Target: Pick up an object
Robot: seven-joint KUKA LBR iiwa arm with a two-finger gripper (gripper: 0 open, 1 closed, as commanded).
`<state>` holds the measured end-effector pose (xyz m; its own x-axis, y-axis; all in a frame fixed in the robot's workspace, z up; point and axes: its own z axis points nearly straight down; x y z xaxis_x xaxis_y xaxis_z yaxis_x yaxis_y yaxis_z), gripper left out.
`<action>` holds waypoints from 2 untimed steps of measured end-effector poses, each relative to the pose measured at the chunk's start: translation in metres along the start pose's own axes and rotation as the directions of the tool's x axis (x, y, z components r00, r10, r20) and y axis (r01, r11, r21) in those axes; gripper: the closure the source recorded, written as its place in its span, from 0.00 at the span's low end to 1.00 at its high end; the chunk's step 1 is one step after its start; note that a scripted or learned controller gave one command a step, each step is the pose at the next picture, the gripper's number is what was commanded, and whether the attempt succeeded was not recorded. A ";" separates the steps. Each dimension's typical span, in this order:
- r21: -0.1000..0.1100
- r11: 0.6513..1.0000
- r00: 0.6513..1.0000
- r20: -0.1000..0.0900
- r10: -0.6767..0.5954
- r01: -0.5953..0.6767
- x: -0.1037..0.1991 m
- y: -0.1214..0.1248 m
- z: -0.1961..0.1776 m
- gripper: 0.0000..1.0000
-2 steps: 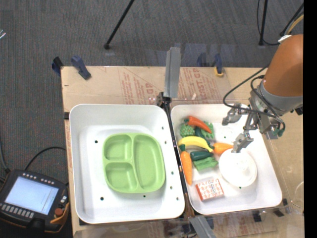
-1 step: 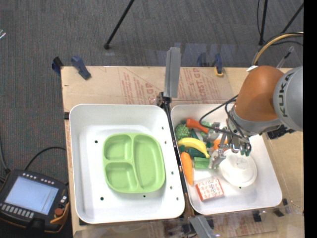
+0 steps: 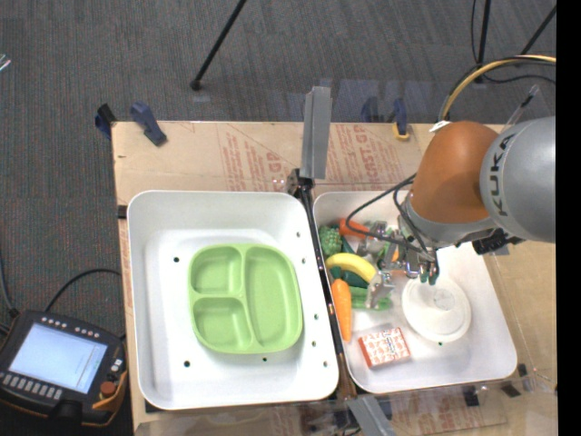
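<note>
My gripper (image 3: 383,294) hangs low in the right bin (image 3: 495,334), under the orange wrist band. It sits just right of a yellow banana (image 3: 351,264) and an orange carrot (image 3: 341,308), and left of a white round dish (image 3: 439,313). A green broccoli-like piece (image 3: 329,239) and a thin orange item (image 3: 355,228) lie at the bin's upper left. Near the front lies a small red and white box (image 3: 384,347). Dark green pieces beside the banana are partly hidden by the gripper.
The left bin (image 3: 154,243) holds a light green divided plate (image 3: 245,298). A grey upright post (image 3: 316,143) stands behind the seam between the bins. Cables loop off the arm at the upper right. A teach pendant (image 3: 59,357) lies on the floor at the lower left.
</note>
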<state>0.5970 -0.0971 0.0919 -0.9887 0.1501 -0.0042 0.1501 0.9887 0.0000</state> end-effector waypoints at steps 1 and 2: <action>-0.001 0.995 0.995 0.001 0.099 -0.099 -0.016 0.006 0.000 0.00; -0.001 0.996 0.996 0.005 0.092 -0.092 -0.018 0.008 -0.011 1.00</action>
<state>0.6159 -0.0923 0.1030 -0.9707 0.2402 -0.0095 0.2402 0.9707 0.0015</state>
